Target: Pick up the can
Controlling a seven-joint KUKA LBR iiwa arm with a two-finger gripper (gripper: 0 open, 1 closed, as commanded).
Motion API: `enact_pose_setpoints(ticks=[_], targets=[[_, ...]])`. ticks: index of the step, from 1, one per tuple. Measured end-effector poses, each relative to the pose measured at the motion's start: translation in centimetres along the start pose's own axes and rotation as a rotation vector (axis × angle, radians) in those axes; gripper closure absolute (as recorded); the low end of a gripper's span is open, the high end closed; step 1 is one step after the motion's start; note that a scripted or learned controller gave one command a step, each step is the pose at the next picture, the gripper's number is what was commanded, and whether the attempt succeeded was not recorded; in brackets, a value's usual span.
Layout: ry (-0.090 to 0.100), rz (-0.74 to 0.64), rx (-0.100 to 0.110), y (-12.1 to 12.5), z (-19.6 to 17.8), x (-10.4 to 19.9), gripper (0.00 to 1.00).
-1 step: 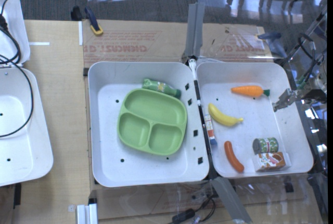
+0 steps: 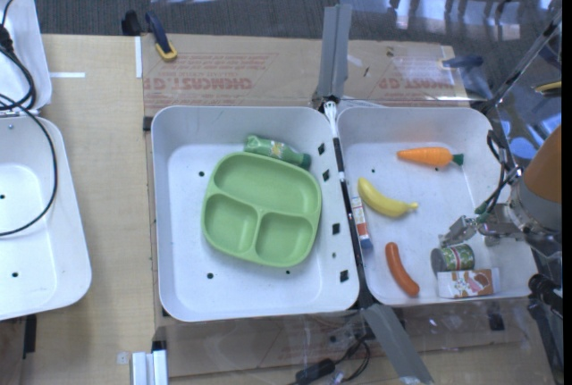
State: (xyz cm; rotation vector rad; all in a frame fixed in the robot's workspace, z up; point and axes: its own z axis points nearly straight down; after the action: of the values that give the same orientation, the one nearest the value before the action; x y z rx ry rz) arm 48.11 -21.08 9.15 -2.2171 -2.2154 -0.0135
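Basically not picked yet: the can (image 2: 453,257) lies on the floor of the right bin (image 2: 420,120), beside a small carton (image 2: 466,283) and near a sausage (image 2: 401,269). The gripper (image 2: 466,230) sits right at the can's top with its metal fingers (image 2: 458,229) spread apart, nothing held. Closing and lifting are left, I'd judge.

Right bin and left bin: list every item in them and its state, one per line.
Can: lying on its side in the right bin, the tool right at its top end.
Carton: lying flat, just below the can.
Sausage: lying flat.
Banana: lying flat.
Carrot: lying flat.
Green plate: right side up in the left bin.
Green packet: lying at the plate's top edge.
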Motion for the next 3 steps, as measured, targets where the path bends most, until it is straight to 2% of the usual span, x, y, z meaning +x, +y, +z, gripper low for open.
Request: enact_pose_setpoints(ticks=[1,2,3], targets=[[-0.006,0.087,-0.001,-0.1,-2.8,-0.4,0.00],[-0.011,0.079,0.002,-0.4,0.1,5.1,0.00],[-0.011,0.089,0.004,-0.4,0.2,10.4,0.00]])
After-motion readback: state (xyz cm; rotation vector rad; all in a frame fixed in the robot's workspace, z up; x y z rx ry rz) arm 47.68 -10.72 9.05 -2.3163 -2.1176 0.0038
